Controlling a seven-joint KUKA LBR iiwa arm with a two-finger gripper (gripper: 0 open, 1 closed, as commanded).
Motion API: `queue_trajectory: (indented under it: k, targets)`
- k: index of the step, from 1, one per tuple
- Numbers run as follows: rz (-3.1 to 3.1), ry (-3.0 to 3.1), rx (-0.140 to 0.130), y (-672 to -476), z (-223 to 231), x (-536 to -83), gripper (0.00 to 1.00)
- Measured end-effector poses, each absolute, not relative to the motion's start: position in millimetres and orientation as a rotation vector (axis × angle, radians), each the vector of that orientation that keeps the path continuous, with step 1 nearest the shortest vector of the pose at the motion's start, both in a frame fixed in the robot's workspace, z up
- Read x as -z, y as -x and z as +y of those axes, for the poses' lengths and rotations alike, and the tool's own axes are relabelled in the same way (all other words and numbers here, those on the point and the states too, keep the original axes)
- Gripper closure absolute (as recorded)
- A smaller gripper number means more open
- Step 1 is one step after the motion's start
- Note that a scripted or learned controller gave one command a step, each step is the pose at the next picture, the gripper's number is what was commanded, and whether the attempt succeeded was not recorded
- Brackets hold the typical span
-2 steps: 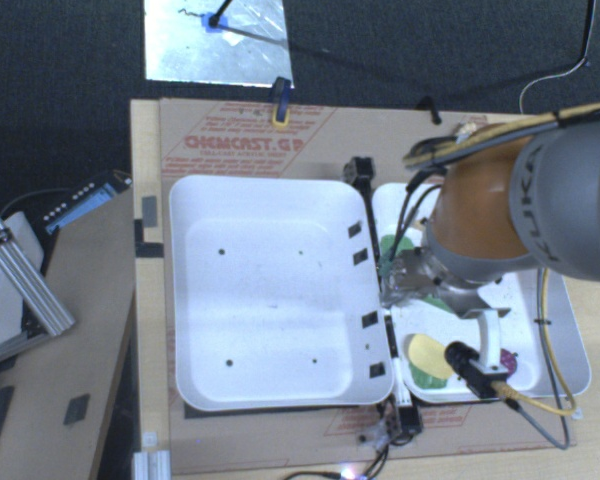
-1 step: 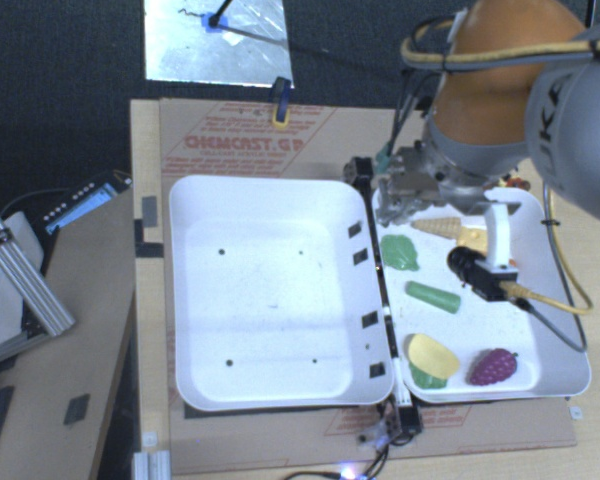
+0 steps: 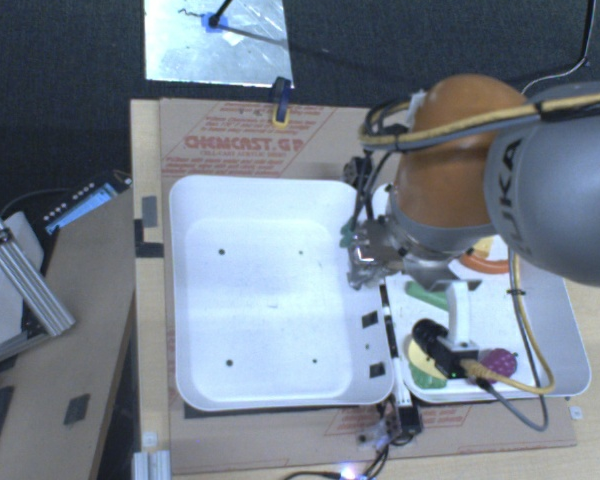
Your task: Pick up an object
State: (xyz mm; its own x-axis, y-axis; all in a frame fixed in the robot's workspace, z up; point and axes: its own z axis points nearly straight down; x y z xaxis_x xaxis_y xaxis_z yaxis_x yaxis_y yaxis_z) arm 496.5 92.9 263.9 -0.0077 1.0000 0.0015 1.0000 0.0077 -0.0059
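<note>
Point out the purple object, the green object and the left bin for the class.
purple object (image 3: 498,361): camera view, its rounded top.
green object (image 3: 427,294): camera view, middle of its visible strip.
left bin (image 3: 270,278): camera view, bare floor.

dark carpet floor (image 3: 60,68), shiny metal sheet (image 3: 218,28), wooden bench (image 3: 80,298)

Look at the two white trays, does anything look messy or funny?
Nothing looks spilled or broken. The odd part is the lopsidedness: the toys, among them a purple piece, a yellow piece and a green piece, all crowd the right bin, partly under the arm. The left bin sits straight.
</note>
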Motion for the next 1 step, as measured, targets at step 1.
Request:
queue_trajectory:
  k: [1]
  targets:
    - [-2.238, 2.220, 0.028, -558.2, 126.7, -409.2, 1.00]
